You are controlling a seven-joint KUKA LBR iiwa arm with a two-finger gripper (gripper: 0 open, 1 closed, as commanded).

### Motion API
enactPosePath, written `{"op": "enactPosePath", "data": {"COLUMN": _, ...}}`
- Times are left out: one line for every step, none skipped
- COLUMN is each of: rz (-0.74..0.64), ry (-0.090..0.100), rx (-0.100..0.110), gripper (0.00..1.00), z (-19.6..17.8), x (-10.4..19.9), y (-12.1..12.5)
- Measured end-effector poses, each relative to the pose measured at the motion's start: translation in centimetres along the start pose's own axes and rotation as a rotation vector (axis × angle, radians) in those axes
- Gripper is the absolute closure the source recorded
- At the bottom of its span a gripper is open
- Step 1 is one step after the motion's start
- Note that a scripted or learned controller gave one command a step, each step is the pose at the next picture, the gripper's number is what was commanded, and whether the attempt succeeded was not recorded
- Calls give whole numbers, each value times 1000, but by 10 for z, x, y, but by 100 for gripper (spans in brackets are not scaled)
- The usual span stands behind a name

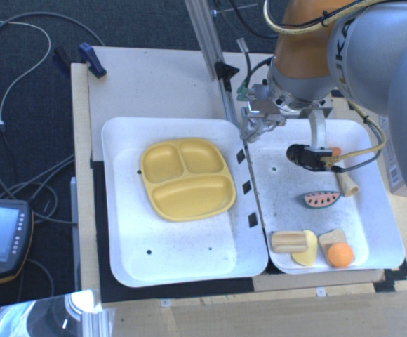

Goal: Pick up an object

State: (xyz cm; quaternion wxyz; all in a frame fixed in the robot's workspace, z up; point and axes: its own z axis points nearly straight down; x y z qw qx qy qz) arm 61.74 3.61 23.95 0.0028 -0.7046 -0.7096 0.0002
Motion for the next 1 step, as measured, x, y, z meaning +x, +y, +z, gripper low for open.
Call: {"op": "enactPosePath", "data": {"rz": 1, "ry": -1, "rx": 0, "gripper": 100, "z": -2, "x": 43, "y": -15}}
